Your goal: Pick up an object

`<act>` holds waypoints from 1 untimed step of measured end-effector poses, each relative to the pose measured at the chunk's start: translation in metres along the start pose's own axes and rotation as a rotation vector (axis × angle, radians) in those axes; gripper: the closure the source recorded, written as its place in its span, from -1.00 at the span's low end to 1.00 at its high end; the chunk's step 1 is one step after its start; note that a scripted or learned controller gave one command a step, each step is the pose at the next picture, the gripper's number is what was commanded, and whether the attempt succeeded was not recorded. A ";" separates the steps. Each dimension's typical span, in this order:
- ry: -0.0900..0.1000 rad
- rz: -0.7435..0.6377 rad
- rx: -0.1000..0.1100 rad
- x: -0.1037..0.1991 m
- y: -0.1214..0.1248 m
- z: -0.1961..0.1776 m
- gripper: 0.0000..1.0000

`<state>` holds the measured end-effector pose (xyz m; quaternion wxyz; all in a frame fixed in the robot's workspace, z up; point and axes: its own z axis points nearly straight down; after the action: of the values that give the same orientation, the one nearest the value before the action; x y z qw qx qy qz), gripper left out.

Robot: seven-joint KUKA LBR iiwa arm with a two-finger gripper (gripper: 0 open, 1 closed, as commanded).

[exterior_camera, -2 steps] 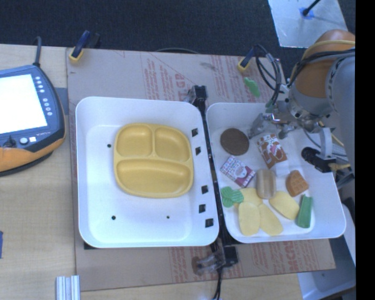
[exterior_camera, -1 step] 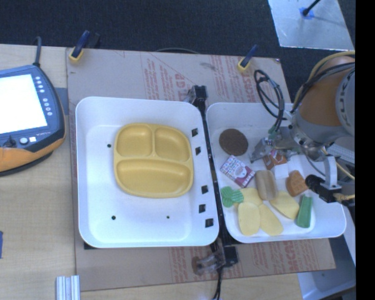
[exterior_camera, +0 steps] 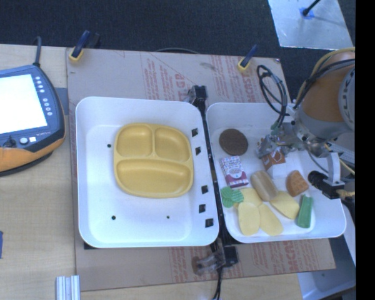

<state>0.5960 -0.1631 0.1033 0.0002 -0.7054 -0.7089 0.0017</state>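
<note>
Hanging over the right bin [exterior_camera: 337,227], the end effector [exterior_camera: 276,147] is hovering just above a small brown piece [exterior_camera: 274,160]; whether it is released or clenched cannot be told. Around it, play food is lying loose: a brown patty [exterior_camera: 233,142], a sauce packet [exterior_camera: 234,171], a bread roll [exterior_camera: 263,185], yellow slices [exterior_camera: 249,218]. These are likely light, stiff, slightly slick; taking the piece across its narrow sides seems best.

The bench [exterior_camera: 31,242] bears two white bins [exterior_camera: 94,224] on cardboard [exterior_camera: 169,74].
</note>
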 end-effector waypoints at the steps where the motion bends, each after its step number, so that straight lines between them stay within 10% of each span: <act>1: 0.005 -0.007 -0.006 0.085 -0.021 -0.094 1.00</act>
<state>0.5753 -0.0783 0.1975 -0.0003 -0.7030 -0.7112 -0.0022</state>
